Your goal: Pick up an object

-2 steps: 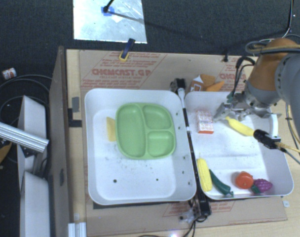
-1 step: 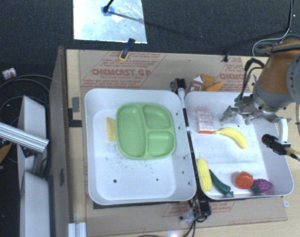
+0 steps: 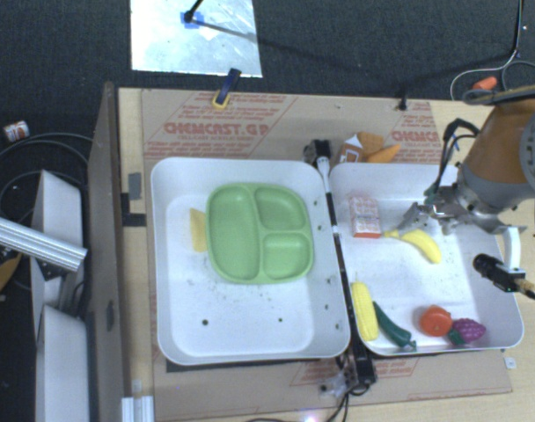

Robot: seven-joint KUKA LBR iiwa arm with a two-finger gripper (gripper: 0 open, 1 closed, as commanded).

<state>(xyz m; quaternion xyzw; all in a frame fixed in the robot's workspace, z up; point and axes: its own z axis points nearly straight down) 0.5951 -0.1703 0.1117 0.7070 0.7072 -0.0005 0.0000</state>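
Banana (image 3: 423,243) lies just beneath pincer (image 3: 422,214); its grip state cannot be told.

The arm (image 3: 514,161) has a rounded grey housing with a broad orange band above the wrist. A black cable (image 3: 450,143) loops beside it. The gripper (image 3: 426,211) is bare grey metal.

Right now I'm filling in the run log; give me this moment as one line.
gripper: right bin, just above banana | grasp: unclear | left bin: green plate | task: pending
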